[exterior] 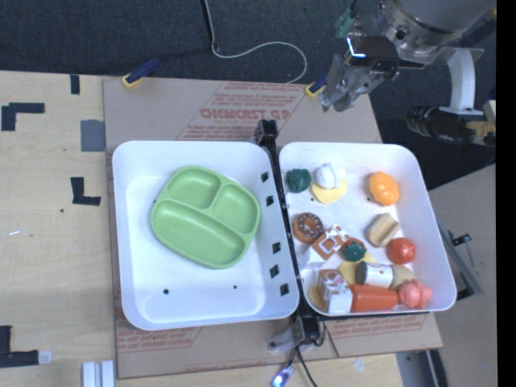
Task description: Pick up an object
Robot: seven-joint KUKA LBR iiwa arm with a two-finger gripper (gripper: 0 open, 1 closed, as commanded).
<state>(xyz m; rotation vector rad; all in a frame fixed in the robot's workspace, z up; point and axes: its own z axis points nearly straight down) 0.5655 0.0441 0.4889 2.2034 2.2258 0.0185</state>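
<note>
My gripper [337,95] hangs above the bench behind the right bin [426,208], over the cardboard near the bin's far left corner, well above the objects. Nothing shows beneath it. In the right bin lie a dark green piece [298,180], a white and yellow egg [328,182], an orange fruit [384,188], a brown doughnut [307,226], a bread roll [381,230], a red tomato [401,251], an orange carrot [372,298] and a pink toy [415,294].
The left bin [137,280] bears a green divided plate [208,216]. A black clip strip [278,216] runs between the bins. A yellow clamp [314,89] sits beside the gripper, and a white cable [258,51] lies on the dark floor behind.
</note>
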